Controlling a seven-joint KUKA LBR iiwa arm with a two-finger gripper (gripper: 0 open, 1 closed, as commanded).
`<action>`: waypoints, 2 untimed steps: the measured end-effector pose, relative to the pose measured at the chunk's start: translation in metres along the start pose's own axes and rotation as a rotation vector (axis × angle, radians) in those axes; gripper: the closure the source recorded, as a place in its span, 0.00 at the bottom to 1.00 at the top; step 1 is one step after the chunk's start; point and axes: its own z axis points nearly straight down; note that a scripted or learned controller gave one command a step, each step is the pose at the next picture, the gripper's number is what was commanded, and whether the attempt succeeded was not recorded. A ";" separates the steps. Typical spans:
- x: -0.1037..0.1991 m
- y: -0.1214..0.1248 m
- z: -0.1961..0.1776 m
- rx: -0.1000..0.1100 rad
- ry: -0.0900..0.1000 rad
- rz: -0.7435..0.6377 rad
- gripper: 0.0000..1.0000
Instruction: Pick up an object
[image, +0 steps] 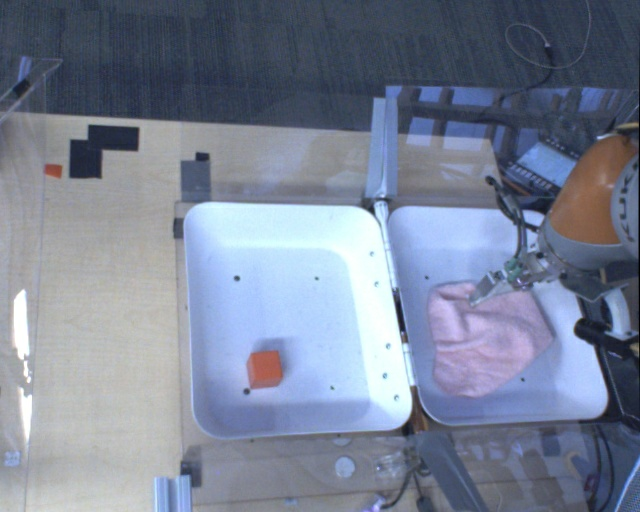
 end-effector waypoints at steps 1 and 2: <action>0.071 -0.005 -0.001 -0.004 0.001 0.016 0.00; 0.057 0.019 0.000 -0.001 0.000 0.085 0.00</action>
